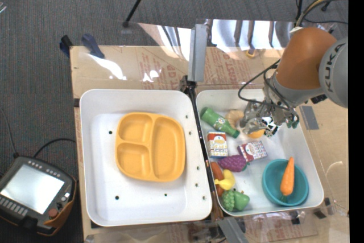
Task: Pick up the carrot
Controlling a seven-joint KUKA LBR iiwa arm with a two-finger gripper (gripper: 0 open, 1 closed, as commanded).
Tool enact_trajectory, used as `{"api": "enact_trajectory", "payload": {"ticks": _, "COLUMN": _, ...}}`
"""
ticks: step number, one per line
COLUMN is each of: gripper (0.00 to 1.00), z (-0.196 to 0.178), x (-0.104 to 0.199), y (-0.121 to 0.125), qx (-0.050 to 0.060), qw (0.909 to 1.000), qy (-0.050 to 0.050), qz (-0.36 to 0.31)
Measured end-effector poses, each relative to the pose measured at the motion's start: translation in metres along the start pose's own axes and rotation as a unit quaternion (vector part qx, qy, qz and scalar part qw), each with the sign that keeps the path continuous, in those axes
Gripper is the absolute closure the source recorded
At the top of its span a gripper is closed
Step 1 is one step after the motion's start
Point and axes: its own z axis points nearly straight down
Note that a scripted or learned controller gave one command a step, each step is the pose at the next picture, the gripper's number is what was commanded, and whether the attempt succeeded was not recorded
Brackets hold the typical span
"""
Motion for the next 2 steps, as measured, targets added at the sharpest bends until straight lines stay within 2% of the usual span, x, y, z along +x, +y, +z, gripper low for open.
{"api": "enact_trajectory", "payload": {"ticks": 1, "gripper": 1.0, "z": 0.018, "x": 0.036, "y": -0.059, "qx": -0.001, "qw": 0.9992, "qy": 0.009, "qz": 0.038}}
{"api": "enact_trajectory", "payload": {"ticks": 2, "gripper": 1.0, "z": -0.135, "x": 0.039, "y": -0.056, "qx": 0.002, "qw": 0.9996, "qy": -0.001, "qz": -0.029}}
